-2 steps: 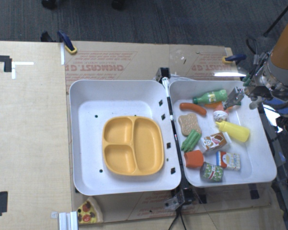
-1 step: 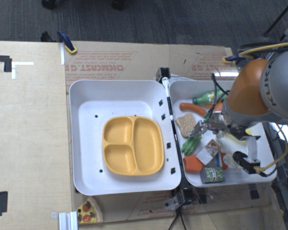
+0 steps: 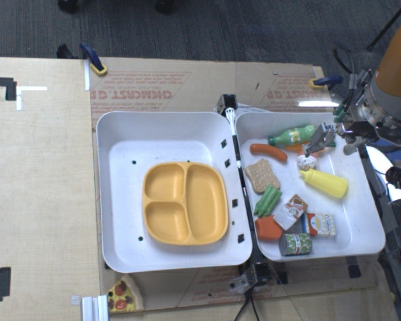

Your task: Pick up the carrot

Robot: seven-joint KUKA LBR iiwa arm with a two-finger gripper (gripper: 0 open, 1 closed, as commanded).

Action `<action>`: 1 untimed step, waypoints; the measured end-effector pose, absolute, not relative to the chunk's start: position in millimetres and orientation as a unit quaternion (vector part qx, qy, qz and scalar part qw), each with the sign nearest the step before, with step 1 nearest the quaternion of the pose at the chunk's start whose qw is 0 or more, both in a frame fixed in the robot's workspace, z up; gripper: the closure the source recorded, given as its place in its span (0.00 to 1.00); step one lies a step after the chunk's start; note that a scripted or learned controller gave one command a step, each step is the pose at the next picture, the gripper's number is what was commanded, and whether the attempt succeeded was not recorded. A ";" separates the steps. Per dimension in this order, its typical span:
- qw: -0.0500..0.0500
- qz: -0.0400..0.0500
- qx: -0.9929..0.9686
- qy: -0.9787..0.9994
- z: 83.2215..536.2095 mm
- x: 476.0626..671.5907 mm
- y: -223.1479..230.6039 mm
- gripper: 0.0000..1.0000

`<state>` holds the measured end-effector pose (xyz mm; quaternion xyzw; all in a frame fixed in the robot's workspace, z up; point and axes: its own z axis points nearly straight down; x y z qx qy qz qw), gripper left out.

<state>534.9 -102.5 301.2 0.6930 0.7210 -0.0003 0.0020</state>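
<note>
The carrot (image 3: 295, 149) shows as a small orange piece in the right bin (image 3: 364, 209), just below a green bottle (image 3: 291, 136) and right of a red-brown sausage (image 3: 269, 152). Part of it is hidden by the gripper (image 3: 319, 144). The gripper hangs low over the bin's back right area, its tip just right of the carrot and above a yellow mustard bottle (image 3: 325, 182). The view does not show whether anything is held.
The right bin also holds a bread slice (image 3: 262, 176), green pods (image 3: 267, 200), a small carton (image 3: 294, 210), a red item (image 3: 268, 228), a green can (image 3: 295, 244) and a box (image 3: 323, 225). The left bin (image 3: 113, 179) holds a yellow divided plate (image 3: 185, 202).
</note>
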 end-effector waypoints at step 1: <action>-0.002 -0.003 0.760 0.650 203.0 571.2 -65.5 0.00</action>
